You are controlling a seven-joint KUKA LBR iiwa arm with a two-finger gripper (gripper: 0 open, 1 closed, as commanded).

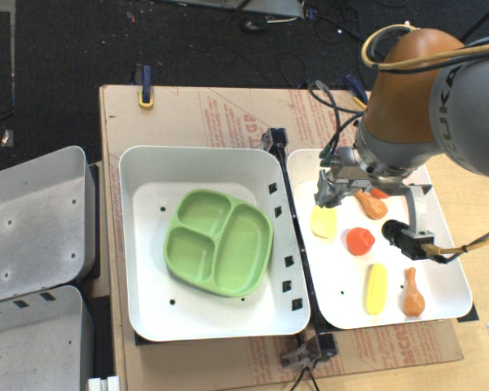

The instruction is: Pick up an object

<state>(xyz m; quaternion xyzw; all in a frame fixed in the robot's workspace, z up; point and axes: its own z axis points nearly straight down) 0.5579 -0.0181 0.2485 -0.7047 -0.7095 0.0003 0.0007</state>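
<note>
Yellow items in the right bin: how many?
2: a pale yellow piece by the gripper at the left wall, a long yellow one near the front. The arm may hide more.

Grey arm (464, 104), white KUKA lettering, bulbous orange band; black cables looped over wrist; metal end effector (329, 192).

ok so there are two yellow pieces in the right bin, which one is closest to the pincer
The pale yellow piece at the bin's left edge, directly below the pincer. The brighter, longer yellow piece lies farther toward the bin's near edge.
</note>
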